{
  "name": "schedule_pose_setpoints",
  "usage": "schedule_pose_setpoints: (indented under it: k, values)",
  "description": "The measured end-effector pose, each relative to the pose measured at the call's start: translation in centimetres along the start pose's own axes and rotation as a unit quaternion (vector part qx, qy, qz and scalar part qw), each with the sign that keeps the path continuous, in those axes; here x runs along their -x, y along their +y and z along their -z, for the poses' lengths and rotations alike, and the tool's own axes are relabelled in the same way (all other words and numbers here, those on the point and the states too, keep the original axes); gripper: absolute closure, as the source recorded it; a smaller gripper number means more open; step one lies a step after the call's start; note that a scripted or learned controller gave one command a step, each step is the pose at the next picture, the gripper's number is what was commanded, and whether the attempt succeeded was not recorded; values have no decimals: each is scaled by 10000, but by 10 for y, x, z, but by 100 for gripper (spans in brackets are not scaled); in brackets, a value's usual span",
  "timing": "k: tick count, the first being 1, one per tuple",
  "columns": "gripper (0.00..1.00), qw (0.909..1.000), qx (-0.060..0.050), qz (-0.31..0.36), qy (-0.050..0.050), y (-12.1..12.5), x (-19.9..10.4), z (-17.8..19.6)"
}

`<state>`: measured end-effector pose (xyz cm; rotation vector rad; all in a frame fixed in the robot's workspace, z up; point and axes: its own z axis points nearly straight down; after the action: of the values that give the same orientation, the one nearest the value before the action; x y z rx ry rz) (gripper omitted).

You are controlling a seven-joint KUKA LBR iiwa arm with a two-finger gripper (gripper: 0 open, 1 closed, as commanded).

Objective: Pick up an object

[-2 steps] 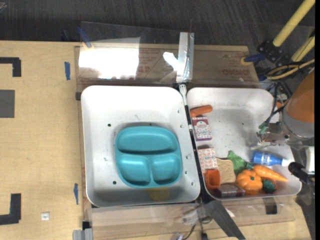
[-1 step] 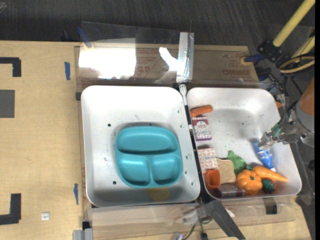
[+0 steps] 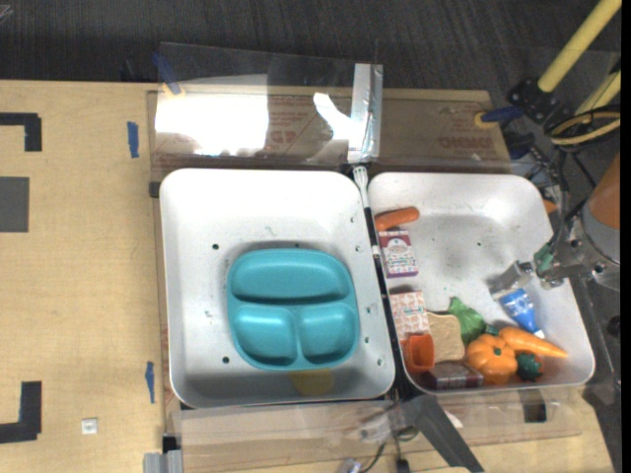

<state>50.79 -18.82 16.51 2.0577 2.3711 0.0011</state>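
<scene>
The right bin holds several toy food items, mostly along its left and near sides. An orange sausage lies at the far left, with a small pink-and-white box and a second packet below it. Along the near side are an orange cup, a bread slice, a green leafy piece, an orange pumpkin, a carrot and a dark bar. A blue-and-white tube lies near the right wall. My gripper hangs low at the bin's right side, just above the tube's upper end.
The left bin holds a teal divided plate. A clear plastic sheet stands behind the bins. Yellow and black cables run at the far right. The centre of the right bin is bare white floor.
</scene>
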Motion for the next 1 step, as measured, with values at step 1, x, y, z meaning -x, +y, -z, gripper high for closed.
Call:
schedule_pose_setpoints:
  k: [1]
  values:
    - [0, 9996, 20, -288, 57, 1, 23, -69]
